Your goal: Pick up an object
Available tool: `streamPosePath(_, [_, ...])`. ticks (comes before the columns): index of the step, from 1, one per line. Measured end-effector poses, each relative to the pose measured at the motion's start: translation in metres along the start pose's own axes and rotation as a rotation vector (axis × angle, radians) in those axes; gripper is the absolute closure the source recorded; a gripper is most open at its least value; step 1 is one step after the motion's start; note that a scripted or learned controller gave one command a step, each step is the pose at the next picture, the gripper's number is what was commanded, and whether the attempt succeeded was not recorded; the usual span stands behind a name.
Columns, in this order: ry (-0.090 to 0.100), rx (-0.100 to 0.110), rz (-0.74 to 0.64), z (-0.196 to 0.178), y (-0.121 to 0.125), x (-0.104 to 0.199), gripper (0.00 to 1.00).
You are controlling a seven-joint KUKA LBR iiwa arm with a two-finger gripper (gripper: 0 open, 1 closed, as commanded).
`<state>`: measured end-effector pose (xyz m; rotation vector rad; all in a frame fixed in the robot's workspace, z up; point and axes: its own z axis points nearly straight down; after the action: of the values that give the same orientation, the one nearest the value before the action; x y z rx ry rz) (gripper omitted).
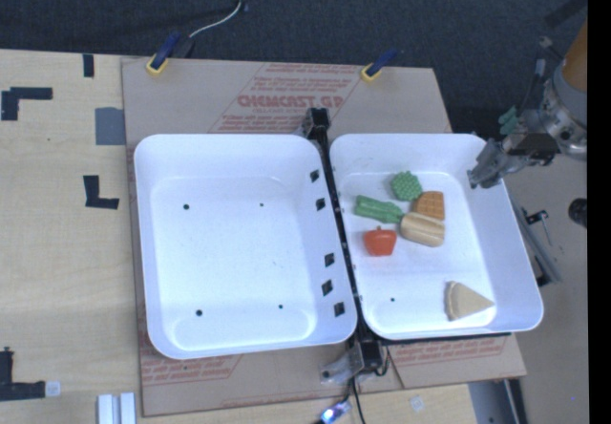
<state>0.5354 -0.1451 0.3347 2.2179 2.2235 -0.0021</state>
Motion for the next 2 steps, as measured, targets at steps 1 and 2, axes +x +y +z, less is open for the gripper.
streamPosePath(1, [0.000, 0.001, 0.000, 0.0005, -0.0001, 0.0000, 0.00])
streamPosePath(2, [0.000, 0.000, -0.001, -0.0094, 0.0004, 0.0004, 1.00])
